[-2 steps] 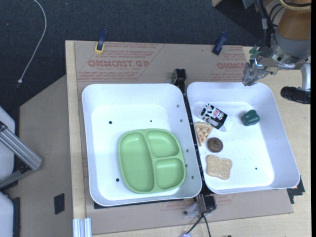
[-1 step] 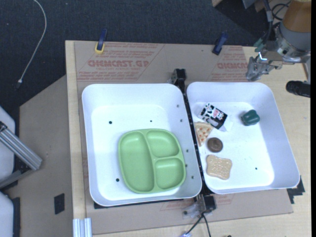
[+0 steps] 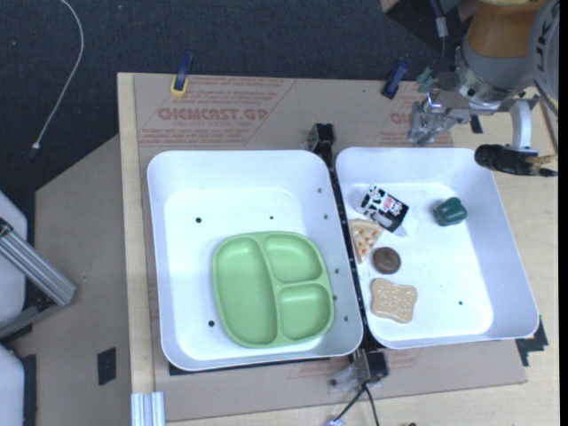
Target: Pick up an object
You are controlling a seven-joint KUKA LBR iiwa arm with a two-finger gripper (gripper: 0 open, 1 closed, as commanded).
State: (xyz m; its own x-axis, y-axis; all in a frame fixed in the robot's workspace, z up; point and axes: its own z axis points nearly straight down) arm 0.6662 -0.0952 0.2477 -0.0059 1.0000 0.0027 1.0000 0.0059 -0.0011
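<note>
Hovering over the tabletop just beyond the right bin's (image 3: 497,238) far edge, the claw (image 3: 426,124) holds nothing; how far open it is cannot be told. A green block (image 3: 450,211) lies near that bin's far right corner.

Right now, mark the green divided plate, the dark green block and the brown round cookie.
green divided plate (image 3: 272,288): camera view, on its central ridge.
dark green block (image 3: 450,211): camera view, on its top face.
brown round cookie (image 3: 386,260): camera view, on its middle.

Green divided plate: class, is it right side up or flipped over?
Right side up: the green divided plate shows three hollow compartments facing upward in the left bin.
</note>
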